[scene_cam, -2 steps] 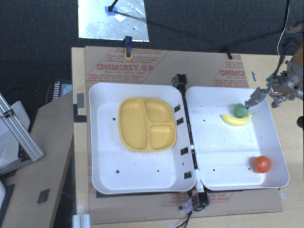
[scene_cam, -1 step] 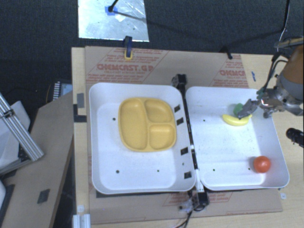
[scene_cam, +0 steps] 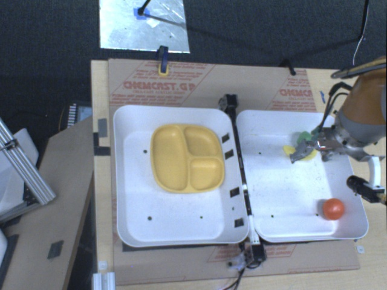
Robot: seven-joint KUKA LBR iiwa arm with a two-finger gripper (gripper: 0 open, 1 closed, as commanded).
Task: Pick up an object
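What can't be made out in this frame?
- Gripper: too small and blurred in the camera view to tell its fingers' state or whether it touches anything.
- Yellow-green object in the right bin: partly covered by the gripper; its shape and identity are unclear.
- Arm: cut off by the right edge.
- Red ball: small; could be a tomato or a ball.

jaws (scene_cam: 300, 151) over, perhaps touching, yellow-green object (scene_cam: 307, 151).
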